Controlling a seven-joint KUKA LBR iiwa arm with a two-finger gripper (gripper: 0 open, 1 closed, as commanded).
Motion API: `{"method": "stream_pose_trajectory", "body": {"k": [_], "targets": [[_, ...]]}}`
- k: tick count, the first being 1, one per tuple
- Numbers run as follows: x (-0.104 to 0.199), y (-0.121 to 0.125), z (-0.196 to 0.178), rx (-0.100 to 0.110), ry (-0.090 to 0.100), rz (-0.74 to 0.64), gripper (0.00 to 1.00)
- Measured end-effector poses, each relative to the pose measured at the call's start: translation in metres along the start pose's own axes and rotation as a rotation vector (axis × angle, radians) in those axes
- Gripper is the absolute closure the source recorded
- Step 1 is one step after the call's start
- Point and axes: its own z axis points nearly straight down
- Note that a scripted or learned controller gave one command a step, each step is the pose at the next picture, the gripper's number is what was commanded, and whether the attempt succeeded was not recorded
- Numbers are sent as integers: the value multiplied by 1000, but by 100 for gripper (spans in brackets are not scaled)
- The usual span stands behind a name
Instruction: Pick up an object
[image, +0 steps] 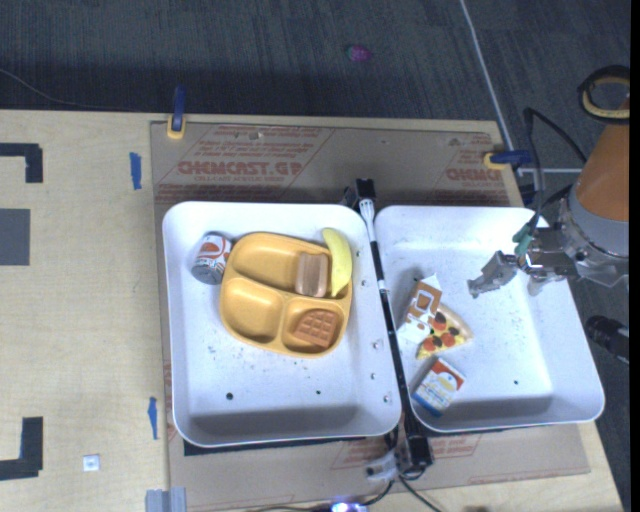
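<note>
Gripper | seen over right bin, jaw state cannot be told | pizza slice and carton lying nearby | yellow tray kept in left bin

A single fixed camera looks down at a slant from above the bench, taking in both white bins whole. It stands well back: bench and dark floor show beyond the bins' far side.
</note>
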Motion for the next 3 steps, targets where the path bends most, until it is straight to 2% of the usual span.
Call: {"method": "stream_pose_trajectory", "body": {"k": [1, 2, 3], "targets": [[-17, -36, 136, 1, 0, 1, 0], [13, -38, 162, -11, -5, 4, 0], [12, -34, 150, -23, -9, 5, 100]]}}
